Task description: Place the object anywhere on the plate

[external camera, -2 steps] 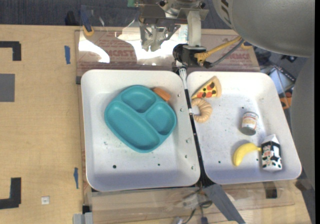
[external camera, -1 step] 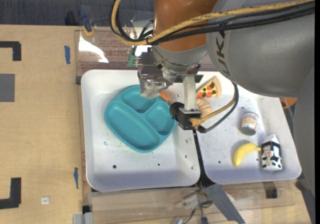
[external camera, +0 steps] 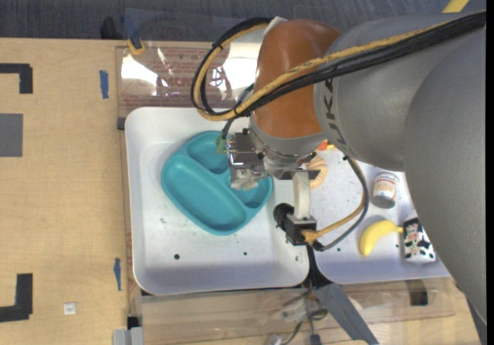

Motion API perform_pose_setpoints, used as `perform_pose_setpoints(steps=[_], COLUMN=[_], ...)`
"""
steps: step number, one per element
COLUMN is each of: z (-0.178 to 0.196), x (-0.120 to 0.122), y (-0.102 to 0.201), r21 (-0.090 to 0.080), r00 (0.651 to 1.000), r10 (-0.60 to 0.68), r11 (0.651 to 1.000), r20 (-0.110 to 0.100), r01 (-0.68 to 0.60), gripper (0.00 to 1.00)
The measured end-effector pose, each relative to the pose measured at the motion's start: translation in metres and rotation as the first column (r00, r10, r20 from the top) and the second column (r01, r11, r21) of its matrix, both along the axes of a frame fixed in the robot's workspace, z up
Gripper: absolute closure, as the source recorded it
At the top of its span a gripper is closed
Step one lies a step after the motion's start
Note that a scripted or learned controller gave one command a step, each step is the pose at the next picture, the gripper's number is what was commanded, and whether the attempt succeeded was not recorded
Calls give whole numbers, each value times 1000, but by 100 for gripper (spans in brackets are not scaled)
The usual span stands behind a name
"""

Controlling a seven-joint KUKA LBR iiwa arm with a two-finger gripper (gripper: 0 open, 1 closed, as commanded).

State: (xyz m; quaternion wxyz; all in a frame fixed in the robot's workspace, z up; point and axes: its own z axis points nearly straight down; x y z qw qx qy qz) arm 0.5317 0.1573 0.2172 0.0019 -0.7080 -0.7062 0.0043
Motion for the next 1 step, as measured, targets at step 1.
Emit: perform_pose_setpoints(steps=[1], z=[-14], x=[46], y=[-44], r21=[1], r00=[1000], r10=[-3], r11=[1000], r20=[7], r01=[3], gripper=[100])
